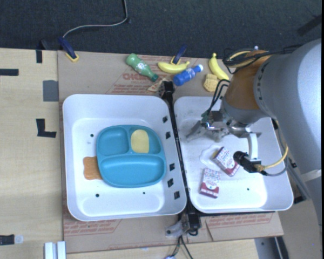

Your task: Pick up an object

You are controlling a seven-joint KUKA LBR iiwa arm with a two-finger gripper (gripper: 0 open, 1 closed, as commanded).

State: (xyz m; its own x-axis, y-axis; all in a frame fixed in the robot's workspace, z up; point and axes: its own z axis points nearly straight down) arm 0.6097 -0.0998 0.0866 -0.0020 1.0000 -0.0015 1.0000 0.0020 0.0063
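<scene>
In the right bin (270, 196) lie two small red and white cartons: one (225, 160) near the middle on a bit of white wrap, the other (209, 182) closer to the front. My gripper (196, 130) hangs low over the bin's left part, above and left of the cartons, its thin fingers (192, 132) spread apart and pointing left with nothing between them. The grey arm with its orange band (243, 88) comes in from the right and covers the bin's back right part.
The left bin (75, 123) holds a blue divided plate (130, 155) with a yellow piece (140, 141) on it and an orange piece (90, 168) beside it. Behind the bins lie a green bottle (140, 67), two bananas (173, 66), a blue bottle (186, 75) and a yellow corn piece (210, 82).
</scene>
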